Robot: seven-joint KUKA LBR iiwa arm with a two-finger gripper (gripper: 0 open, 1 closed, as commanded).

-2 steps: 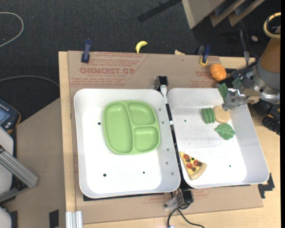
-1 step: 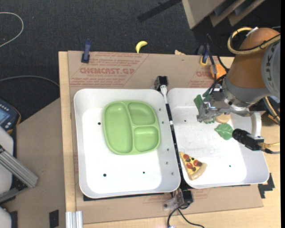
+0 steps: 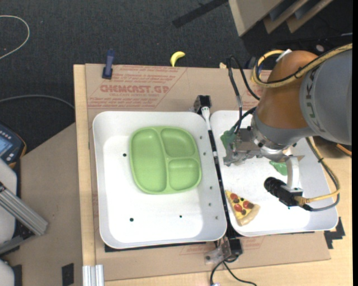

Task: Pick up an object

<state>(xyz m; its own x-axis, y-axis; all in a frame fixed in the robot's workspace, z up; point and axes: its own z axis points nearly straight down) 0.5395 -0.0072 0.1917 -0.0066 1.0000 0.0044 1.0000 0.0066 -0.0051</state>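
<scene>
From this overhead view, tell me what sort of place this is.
Most likely a robotics lab test bench, not a kitchen. Two shallow white bins sit side by side on a cardboard sheet, holding toy-like items: a green divided plate and a pizza slice. The grey and orange arm reaches in, and loose cables trail around.

A dark grey carpeted floor (image 3: 84,33) crossed by thin white cable loops (image 3: 17,22) surrounds a tan cardboard-covered bench top printed with red lettering (image 3: 134,87), with a pale wooden piece of furniture (image 3: 279,14) at the top right and a grey metal rail (image 3: 22,209) lower left.
</scene>
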